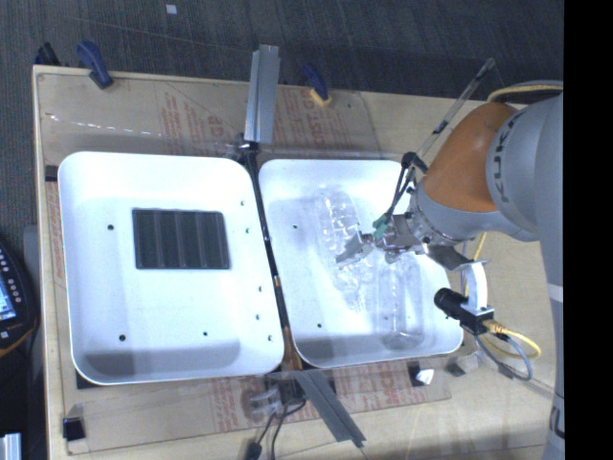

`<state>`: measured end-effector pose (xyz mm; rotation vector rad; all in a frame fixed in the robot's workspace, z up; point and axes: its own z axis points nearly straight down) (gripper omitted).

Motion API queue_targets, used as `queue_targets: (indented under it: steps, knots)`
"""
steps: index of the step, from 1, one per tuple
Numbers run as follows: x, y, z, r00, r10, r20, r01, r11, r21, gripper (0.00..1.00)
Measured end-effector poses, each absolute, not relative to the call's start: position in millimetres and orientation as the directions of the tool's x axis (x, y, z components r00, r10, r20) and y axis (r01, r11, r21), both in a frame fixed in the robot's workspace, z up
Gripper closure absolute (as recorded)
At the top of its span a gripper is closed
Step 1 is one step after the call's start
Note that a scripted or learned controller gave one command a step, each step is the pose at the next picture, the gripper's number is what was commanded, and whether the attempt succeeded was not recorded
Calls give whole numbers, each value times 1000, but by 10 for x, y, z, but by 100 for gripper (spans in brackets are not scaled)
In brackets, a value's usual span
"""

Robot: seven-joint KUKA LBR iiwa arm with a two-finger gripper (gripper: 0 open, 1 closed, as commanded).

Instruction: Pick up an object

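Grey arm [498, 180] reaches into right bin [287, 257], gripper [369, 242] low among clear plastic bottles [340, 223]; finger opening and hold cannot be determined.

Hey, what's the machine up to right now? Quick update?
Tool low in the right bin, among clear plastic bottles. Grip unclear. Dark ridged block alone in left bin. Nothing blocking.

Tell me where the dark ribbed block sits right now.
The dark ribbed block lies flat in the left bin, near its middle, well apart from the clear plastic bottles and the gripper in the right bin.
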<state>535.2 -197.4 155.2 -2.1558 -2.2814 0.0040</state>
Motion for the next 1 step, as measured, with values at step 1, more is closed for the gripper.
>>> queue_targets:
  steps: [1]
  knots:
    - [5355,-1974,1650,-59,998,0,998,59,-4,100]
